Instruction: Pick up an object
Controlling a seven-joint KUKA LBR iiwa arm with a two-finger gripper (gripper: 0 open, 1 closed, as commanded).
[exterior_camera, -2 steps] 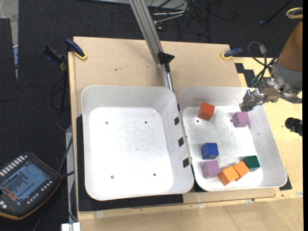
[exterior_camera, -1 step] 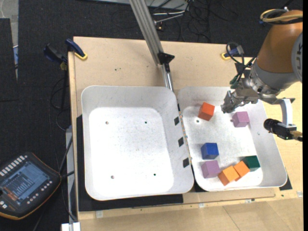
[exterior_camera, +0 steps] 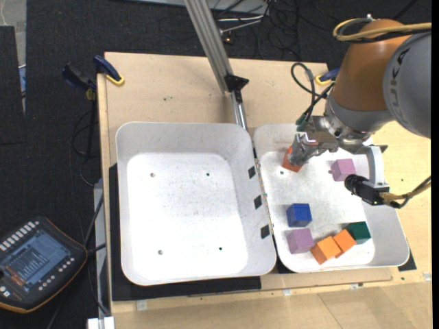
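Red block [exterior_camera: 293, 162] seemingly between tool [exterior_camera: 300, 153] fingers; right bin [exterior_camera: 391, 242]; wooden bench [exterior_camera: 171, 88]

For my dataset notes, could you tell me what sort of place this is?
Probably a robotics lab: a KUKA arm over two white bins, a teach pendant on the floor, loose cables.

**Even overhead light, soft focus**

The scene is brightly and evenly lit from above. The white bins [exterior_camera: 185, 204] come close to washing out, though fine speckles on their floors remain visible. Shadows are short and soft, lying close under the blocks [exterior_camera: 299, 214] and bin rims. The dark floor [exterior_camera: 48, 46] loses detail. The picture is slightly soft and grainy throughout.
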